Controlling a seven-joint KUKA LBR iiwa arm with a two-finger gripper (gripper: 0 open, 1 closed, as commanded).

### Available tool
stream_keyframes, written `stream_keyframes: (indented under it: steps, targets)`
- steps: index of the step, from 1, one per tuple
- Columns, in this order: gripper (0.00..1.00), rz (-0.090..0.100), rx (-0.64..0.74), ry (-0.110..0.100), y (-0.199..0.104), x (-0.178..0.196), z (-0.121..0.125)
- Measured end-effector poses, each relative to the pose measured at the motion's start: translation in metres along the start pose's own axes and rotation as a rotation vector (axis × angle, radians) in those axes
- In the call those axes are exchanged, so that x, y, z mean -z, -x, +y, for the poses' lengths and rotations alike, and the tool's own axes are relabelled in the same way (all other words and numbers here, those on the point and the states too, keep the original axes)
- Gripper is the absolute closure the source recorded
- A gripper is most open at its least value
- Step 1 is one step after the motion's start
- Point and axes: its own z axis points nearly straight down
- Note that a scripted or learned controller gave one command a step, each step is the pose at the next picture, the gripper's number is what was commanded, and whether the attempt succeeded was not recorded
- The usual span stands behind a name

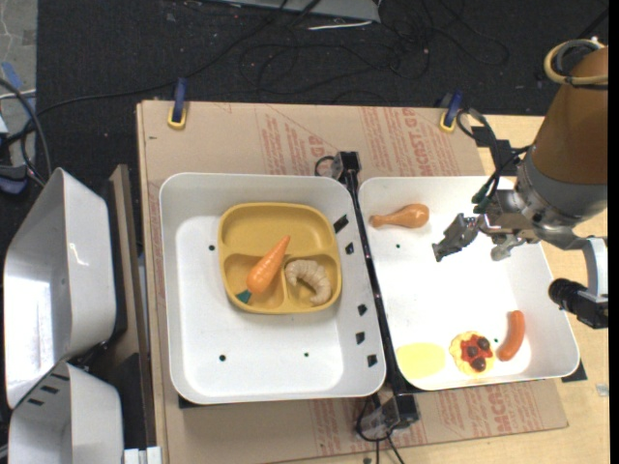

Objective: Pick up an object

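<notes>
My gripper (476,244) hangs over the middle of the right bin (551,259), fingers apart and nothing between them. A toy chicken drumstick (399,217) lies to its left near the bin's back edge. Toward the front of the same bin lie a red sausage (511,334), a small pizza piece (473,350) and a flat yellow disc (421,359). In the left bin (193,288) a yellow divided plate (232,230) holds an orange carrot (268,264) and a pale shrimp (309,278).
A black divider (366,278) runs between the two bins. The bins rest on a cardboard sheet (290,133) held by yellow clamps (177,114) at the back. White containers (58,269) stand off the bench at the left.
</notes>
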Motion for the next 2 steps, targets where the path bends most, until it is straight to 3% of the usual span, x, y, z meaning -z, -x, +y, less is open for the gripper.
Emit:
stream_keyframes:
  steps: [1,2]
  targets:
    - [0.0,-0.001,0.002,0.01,0.0,0.005,0.002]
    - [0.0,-0.001,-0.002,0.004,0.001,-0.059,0.004]
